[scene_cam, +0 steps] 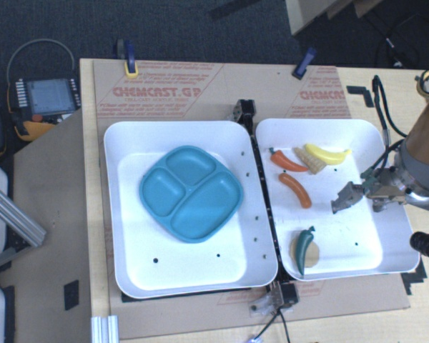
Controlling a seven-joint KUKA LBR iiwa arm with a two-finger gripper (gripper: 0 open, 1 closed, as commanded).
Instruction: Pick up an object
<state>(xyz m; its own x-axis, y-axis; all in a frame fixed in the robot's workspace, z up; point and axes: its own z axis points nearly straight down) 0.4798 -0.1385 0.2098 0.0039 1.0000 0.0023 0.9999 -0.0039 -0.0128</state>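
Note:
The right bin (365, 256) holds several toy foods. A yellow banana (327, 153) lies at the back beside a tan piece (313, 163) and a red-orange chilli (289, 161). An orange sausage (295, 190) lies near the bin's left side. A green pepper (304, 247) rests at the front. My gripper (349, 196) reaches in from the right and hangs over bare bin floor, right of the sausage and apart from it. Nothing shows in its grasp.
The left bin (129, 249) bears a blue divided plate (191, 192). A black divider and clamp (244, 110) run between the bins. Cables (381, 106) hang at the right bin's far corner, above the arm (422, 156).

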